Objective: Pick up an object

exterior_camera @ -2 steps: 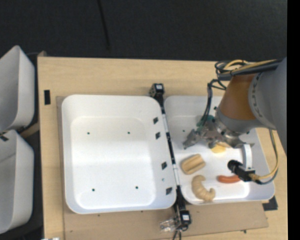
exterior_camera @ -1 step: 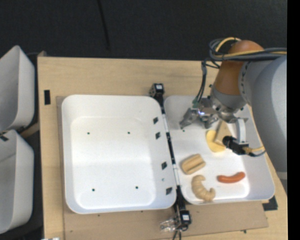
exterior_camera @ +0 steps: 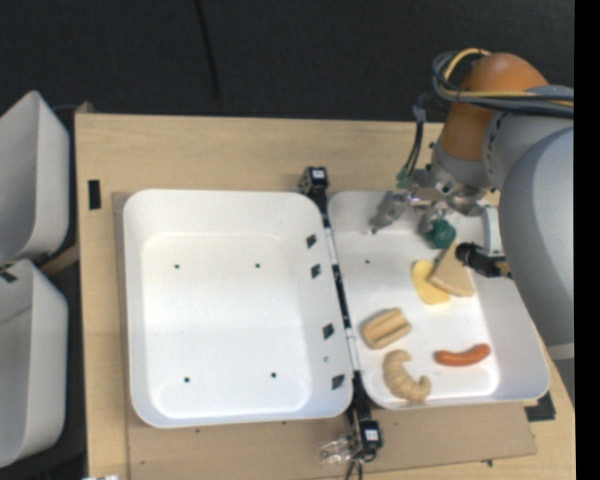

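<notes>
Nearest the camera in the right bin point(exterior_camera: 520, 383) lay one croissant point(exterior_camera: 405, 377), with one red sausage point(exterior_camera: 462, 355) just beside it and one bread roll point(exterior_camera: 385, 327) a little farther back. Beyond them one tan wedge point(exterior_camera: 455, 275) rested partly over one yellow slice point(exterior_camera: 429, 284), and one small green object point(exterior_camera: 441, 233) sat near the far wall. The gripper point(exterior_camera: 412, 204) hovered at the far end, its fingers looking spread with nothing between them. A good pick would likely mean descending squarely over an isolated item, such as the roll, clear of the walls. The left bin point(exterior_camera: 130, 298) made two bins.
</notes>
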Available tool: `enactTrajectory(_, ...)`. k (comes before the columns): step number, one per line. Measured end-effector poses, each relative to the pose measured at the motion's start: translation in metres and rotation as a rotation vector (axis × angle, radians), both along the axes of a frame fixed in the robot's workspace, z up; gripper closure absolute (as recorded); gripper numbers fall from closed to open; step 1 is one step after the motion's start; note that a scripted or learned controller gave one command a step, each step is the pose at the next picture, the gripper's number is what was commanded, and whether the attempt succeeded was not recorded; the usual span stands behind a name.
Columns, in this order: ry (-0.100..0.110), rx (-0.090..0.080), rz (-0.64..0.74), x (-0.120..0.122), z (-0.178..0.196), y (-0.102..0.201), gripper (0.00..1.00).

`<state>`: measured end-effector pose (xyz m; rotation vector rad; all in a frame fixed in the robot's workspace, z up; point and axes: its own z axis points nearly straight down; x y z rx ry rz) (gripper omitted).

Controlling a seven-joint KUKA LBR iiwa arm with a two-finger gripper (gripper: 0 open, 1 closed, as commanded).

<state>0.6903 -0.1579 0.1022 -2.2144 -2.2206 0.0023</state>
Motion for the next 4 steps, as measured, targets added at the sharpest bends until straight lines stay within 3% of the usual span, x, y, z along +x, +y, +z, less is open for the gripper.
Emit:
enactTrajectory(1, -0.024, -0.012, -0.005, 0.0, 0.177, -0.065, 0.0)
enactTrajectory(2, 0.007, -0.001, -0.004, -0.025, -0.003, -0.051, 0.0)
enactTrajectory(3, -0.008, -0.008, 0.0, -0.021, 0.019, -0.053, 1.0)
enactTrajectory(4, -0.005, -0.008, 0.002, -0.02, 0.003, 0.02, 1.0)
